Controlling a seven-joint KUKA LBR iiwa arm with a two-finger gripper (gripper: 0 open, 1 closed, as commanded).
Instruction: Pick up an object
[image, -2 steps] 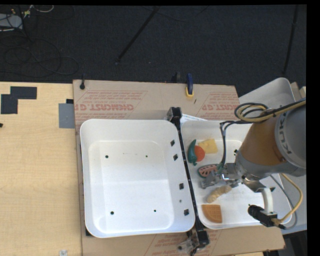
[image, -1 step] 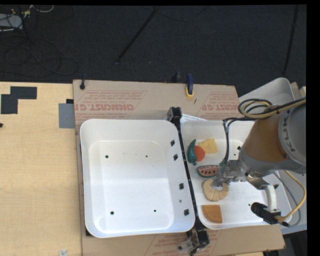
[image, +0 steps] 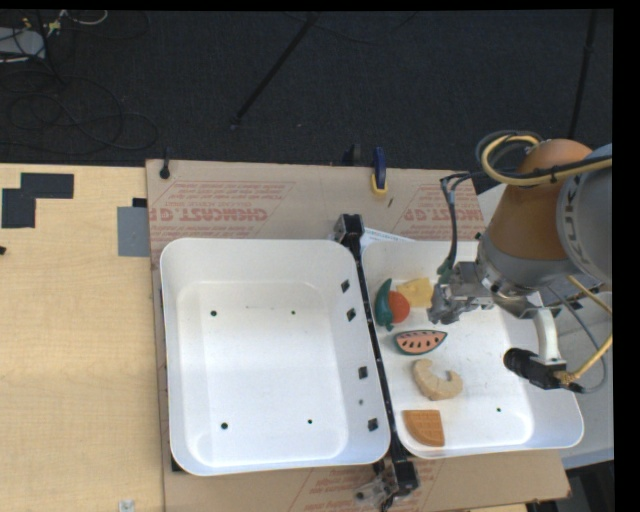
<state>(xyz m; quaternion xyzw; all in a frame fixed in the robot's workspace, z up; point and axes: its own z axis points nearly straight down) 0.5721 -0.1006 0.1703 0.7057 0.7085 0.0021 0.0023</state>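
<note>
White plastic bins sit side by side on the tabletop (image: 70, 330), the left bin (image: 180, 300) and the right bin (image: 520, 425) divided by a black clamp strip. Toys lie toward the right bin's nine o'clock side: a tomato with green leaf (image: 393, 305), a yellow piece (image: 418, 291) at its one o'clock, a watermelon slice (image: 420, 342) just below, a tan curved piece (image: 438, 380) at six o'clock from the slice, and an orange wedge (image: 424, 427) nearest the front rim. The hand (image: 447, 305) hangs low just at three o'clock of the yellow piece; how far its grip is spread, or whether it has anything, I cannot tell
</note>
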